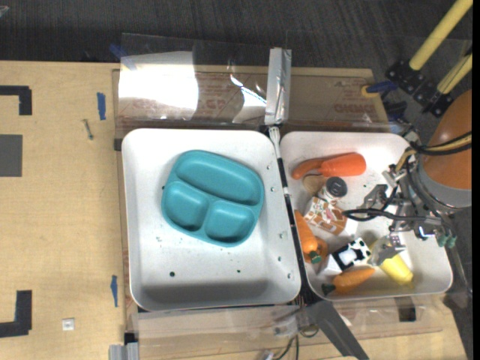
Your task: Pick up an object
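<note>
Holding teal tray point(212, 196): left bin point(142, 201) | right bin point(435, 272): carrots point(330, 164)

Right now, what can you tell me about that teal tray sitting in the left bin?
The teal tray is a rounded, divided dish that looks like smooth plastic, with one long compartment along its far side and two smaller ones nearer the camera. It lies flat and upright, turned slightly askew, on the floor of the left white bin. Nothing else touches it.

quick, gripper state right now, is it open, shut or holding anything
Two-finger gripper: cannot be told; it sits low in the right shallow white bin, just above the small yellow block, with nothing visibly held.
</note>
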`<state>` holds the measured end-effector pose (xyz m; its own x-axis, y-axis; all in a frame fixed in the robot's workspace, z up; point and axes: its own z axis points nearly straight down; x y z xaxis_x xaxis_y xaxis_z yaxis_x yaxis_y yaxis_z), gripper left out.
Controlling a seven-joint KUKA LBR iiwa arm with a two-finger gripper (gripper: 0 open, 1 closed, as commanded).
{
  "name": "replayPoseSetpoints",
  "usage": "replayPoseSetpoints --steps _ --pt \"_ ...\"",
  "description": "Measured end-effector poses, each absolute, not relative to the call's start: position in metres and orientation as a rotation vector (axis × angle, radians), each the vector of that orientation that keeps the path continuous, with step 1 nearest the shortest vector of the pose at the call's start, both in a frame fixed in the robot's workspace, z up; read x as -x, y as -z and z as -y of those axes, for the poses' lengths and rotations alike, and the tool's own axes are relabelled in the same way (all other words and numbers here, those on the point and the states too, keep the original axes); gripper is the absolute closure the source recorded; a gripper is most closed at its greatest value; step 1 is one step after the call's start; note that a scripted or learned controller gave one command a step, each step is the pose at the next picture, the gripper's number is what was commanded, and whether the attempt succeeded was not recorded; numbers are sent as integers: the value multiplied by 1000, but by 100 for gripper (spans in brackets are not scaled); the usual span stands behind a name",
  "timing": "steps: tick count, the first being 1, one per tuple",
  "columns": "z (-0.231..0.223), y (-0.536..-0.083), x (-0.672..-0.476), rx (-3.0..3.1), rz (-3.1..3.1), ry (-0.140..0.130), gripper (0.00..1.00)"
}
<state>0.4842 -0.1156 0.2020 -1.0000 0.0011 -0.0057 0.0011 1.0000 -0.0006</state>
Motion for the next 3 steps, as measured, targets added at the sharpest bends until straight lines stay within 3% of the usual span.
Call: replayPoseSetpoints --steps 1,2,3 --pt "120 -124 -526 40 -3103 11 0" --pt "193 -111 -538 292 -3089 16 0" --pt "219 -110 -567 447 -3082 6 0"
